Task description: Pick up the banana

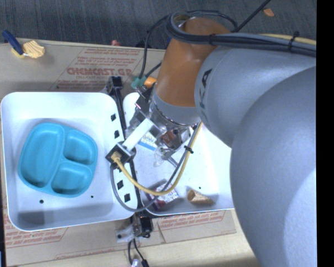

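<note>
Where the banana lies cannot be told from this view: the arm (250, 121) covers most of the right bin (214, 149), and nothing on the bin's bare floor can be made out as that fruit. The hand (162, 148) hangs low over the left part of that bin, just below the arm's orange band (181, 65), in a tangle of brackets and wiring; whether it is spread or pressed together cannot be told, nor whether it has anything in it.

A yellow cable (156, 189) sags in a loop from a black connector (118, 154) at the wall between the bins and climbs back toward the wrist. Near the lower edge of the right bin lies a small tan object (200, 196), and to its left a dark reddish item (160, 202), too blurred to name.

In the left bin (11, 149) a blue divided plate (58, 159) with three compartments lies flat, left of centre. Both bins sit on brown printed cardboard (94, 65) that covers the bench. At the upper left of the frame, on the cardboard's corner, lies a small yellowish thing with a blue handle (26, 48).
</note>
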You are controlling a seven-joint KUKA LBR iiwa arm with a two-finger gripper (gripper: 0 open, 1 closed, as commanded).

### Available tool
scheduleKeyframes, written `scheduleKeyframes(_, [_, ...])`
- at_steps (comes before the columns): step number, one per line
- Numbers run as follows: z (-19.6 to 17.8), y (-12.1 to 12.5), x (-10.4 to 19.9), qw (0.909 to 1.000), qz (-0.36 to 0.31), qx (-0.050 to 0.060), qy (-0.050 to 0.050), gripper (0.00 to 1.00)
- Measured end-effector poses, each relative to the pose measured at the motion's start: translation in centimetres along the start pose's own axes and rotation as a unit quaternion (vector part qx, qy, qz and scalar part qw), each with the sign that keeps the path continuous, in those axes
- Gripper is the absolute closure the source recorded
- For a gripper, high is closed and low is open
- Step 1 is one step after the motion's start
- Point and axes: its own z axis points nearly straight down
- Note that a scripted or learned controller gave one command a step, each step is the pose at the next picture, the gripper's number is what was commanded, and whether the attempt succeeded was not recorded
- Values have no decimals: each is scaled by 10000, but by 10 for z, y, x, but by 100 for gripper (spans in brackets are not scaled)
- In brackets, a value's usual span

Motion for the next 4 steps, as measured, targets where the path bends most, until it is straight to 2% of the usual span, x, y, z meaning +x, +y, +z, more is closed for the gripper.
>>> scheduleKeyframes(1, [9, -32, 3, 9996, 299, -2, 0, 0])
scheduleKeyframes(2, [135, -52, 12, 10000, 56, 2, -9, 0])
scheduleKeyframes(3, [125, -52, 12, 10000, 34, 14, -15, 100])
scheduleKeyframes(4, [126, -97, 43, 9982, 594, -9, 7, 100])
